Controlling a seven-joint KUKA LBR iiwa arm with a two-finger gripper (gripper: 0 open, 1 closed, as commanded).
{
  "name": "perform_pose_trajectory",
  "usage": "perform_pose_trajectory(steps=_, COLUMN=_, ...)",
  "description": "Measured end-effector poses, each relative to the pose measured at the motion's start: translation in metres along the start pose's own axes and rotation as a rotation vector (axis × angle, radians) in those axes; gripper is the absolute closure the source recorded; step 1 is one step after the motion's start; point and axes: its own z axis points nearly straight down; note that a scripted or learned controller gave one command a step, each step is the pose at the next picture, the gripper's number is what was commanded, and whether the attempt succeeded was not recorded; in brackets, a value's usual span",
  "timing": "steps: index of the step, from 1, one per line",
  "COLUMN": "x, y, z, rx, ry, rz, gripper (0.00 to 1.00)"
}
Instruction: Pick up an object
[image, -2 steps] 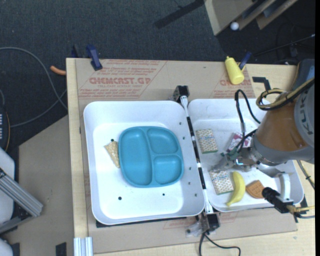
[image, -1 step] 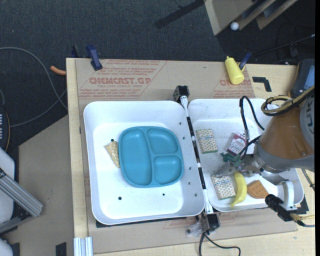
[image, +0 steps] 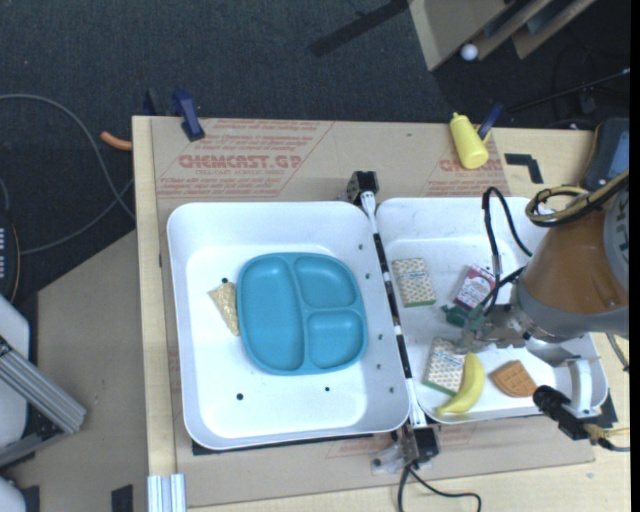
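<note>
- The left bin (image: 200, 400) bears a blue divided plate (image: 300, 310) with a cracker (image: 225, 303) tucked at its left edge.
- The right bin (image: 440, 215) holds the graspable things: a banana (image: 463, 388), two patterned packets (image: 412, 281) (image: 445, 365), a pink wrapper (image: 471, 288) and a toast-like piece (image: 513, 378).
- The gripper (image: 468, 328) hangs low among these, near the lower packet; whether its fingers are spread or closed, I cannot tell.
- To do this well, I judge it should centre over one item, clear of neighbours, before descending.
</note>
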Motion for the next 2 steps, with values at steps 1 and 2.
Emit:
perform_pose_trajectory(steps=1, x=0.000, y=0.000, z=0.000, rx=0.001, ry=0.000, rz=0.000, gripper=0.00)
perform_pose_trajectory(steps=2, x=0.000, y=0.057, z=0.015, rx=0.013, ry=0.000, rz=-0.001, gripper=0.00)
